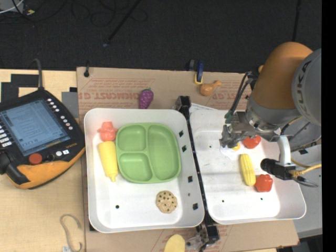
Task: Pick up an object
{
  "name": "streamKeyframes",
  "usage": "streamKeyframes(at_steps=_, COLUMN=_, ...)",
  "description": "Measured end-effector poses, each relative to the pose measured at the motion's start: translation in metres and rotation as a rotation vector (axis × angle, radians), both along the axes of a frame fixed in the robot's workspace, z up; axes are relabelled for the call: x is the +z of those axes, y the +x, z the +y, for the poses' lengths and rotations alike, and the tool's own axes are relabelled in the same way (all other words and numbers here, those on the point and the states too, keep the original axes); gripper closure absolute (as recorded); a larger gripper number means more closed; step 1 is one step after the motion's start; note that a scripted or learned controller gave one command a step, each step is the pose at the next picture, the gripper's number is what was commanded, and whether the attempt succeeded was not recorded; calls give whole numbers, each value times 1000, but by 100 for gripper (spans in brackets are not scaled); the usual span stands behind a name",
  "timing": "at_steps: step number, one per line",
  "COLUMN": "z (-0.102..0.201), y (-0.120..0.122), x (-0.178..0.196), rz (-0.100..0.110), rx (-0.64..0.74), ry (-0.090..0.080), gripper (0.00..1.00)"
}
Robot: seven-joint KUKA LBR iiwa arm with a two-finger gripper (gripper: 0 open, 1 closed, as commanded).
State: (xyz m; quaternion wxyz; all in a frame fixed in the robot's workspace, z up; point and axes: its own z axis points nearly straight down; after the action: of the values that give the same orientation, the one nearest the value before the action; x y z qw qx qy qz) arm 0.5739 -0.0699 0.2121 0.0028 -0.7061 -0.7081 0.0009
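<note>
Reaching: end effector (pixel 230 139) low in the right bin (pixel 283 206), near its back-left corner — whether it grips anything, I cannot tell
Corn (pixel 247 169): right bin, middle
Red pepper (pixel 263 182): touching the corn
Green plate (pixel 147 153): left bin (pixel 105 214)

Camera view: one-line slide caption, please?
Grey KUKA arm's gripper low in right white bin near yellow toy corn cob; green divided plate in left bin.

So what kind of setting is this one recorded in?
Most likely a robotics lab bench for grasping trials: two white bins on cardboard hold toy food such as a corn cob and a cookie, a grey and orange arm reaches in, and a control pendant lies beside them.
</note>
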Motion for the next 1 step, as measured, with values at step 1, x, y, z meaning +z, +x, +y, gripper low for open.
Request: streamKeyframes(at_steps=1, z=51, y=-14, x=-3, rz=0, rx=0, ry=0, gripper=100)
